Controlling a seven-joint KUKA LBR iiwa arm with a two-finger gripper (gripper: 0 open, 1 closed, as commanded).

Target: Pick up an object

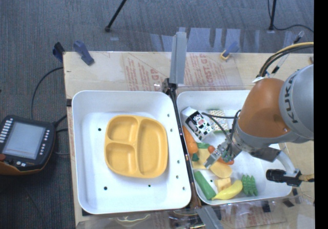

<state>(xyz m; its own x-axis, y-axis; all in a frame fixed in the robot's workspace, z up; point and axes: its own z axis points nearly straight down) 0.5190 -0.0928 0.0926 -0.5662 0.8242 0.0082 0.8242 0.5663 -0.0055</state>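
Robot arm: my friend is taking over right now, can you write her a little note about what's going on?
Gripper: down low in the right bin, over the pile of toy food. Whether it is open or shut cannot be told, and nothing is clearly held.
Things: the right bin holds a milk carton, a carrot, a green vegetable, a banana and a green bumpy toy. The left bin holds a yellow divided plate.
Done: the arm has reached the pile.
Left: grab one object and lift it.
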